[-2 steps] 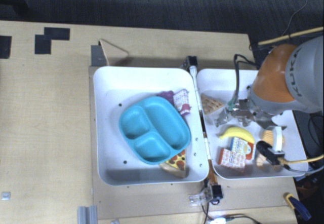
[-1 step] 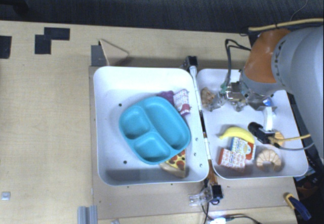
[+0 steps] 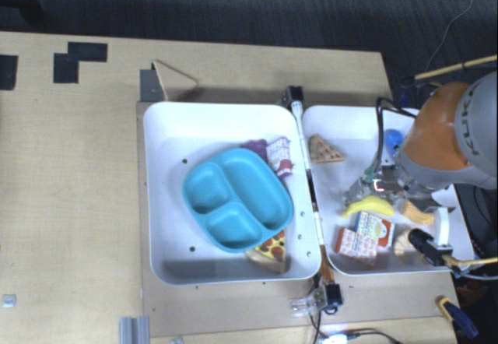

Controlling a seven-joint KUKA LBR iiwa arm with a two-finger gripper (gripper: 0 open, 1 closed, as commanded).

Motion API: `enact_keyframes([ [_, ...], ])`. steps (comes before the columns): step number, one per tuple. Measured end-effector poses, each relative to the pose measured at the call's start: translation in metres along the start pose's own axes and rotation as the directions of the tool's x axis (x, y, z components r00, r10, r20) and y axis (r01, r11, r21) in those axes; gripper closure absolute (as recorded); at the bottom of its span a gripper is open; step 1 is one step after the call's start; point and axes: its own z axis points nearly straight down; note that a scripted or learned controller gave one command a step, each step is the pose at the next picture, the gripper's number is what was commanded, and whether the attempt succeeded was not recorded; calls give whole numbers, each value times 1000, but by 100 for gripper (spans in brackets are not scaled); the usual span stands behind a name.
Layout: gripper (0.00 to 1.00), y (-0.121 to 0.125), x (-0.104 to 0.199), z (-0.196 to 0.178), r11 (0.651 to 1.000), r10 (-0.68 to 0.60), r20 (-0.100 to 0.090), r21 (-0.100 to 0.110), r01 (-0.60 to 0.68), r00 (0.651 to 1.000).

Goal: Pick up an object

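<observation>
A grey robot arm with an orange band reaches in over the right-hand white bin (image 3: 336,118) on a pale wooden bench (image 3: 70,202). Its fingers (image 3: 379,185) are low among the clutter; whether they are spread or pressed together cannot be told, as the wrist hides them. Just below the fingers, possibly touching, lies a yellow toy banana (image 3: 369,206), the likeliest thing to be picked. Just beyond the banana, further below the fingers, sits a small red and white carton (image 3: 362,236). A toy pizza slice (image 3: 325,151) lies up and to the left of the fingers, well apart. Far to their left, in the other white bin (image 3: 163,179), a blue divided tray (image 3: 236,198) rests over a second pizza slice (image 3: 268,251) and a crumpled purple wrapper (image 3: 277,152). The step in hand appears to be the descent for a grasp. Nothing is seen held. The next move calls for closing squarely on the banana, then lifting straight up clear of the carton
</observation>
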Motion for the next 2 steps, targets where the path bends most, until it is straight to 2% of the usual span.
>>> enact_keyframes([
  [1, 100, 3, 0, -12, 1000, -2, 1, -7, 2, 1000],
  [2, 0, 2, 0, -11, 1000, -2, 1, -6, 2, 1000],
])
